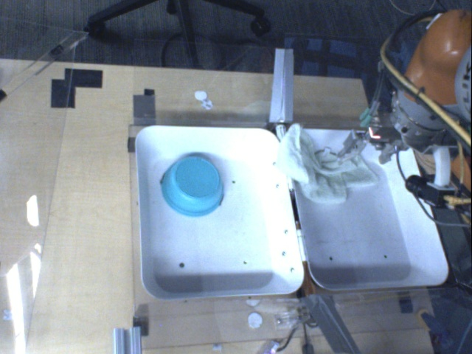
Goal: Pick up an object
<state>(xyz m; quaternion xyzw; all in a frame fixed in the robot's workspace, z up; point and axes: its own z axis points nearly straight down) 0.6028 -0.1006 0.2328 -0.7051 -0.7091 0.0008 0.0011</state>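
One risk: two-finger gripper (pixel 352 147), jaw state unreadable, is sitting at 12 o'clock of the right white bin (pixel 413 257) over the crumpled pale cloth (pixel 324 172), which is draping the divider and likely snagging.

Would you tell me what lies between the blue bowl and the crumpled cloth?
In the camera view, bare white floor of the left bin separates the blue bowl from the cloth, which drapes over the bins' shared rim.
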